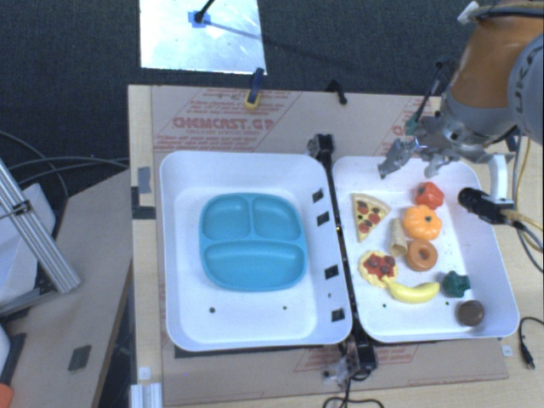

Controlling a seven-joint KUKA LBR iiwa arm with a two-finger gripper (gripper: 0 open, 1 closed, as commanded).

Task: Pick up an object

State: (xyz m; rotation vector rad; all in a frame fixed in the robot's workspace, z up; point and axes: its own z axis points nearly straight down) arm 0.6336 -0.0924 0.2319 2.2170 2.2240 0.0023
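Observation:
My gripper (410, 163) hangs open over the back of the right bin (501, 291), with nothing between its fingers. Toy food lies in that bin in front of it. A red tomato (429, 195) sits just below the gripper's right finger, and a pizza slice (370, 213) lies to the lower left. Below these are an orange pumpkin (422, 223), a beige cone (398, 241), a donut (421, 255), a small round pizza (377, 266), a banana (413, 291), a green piece (456, 284) and a brown ball (470, 313).
The left bin (183, 313) holds a blue divided plate (252, 241). A black-clipped divider (331, 228) runs between the two bins. A shiny metal sheet (202, 24) lies beyond the bench at the back.

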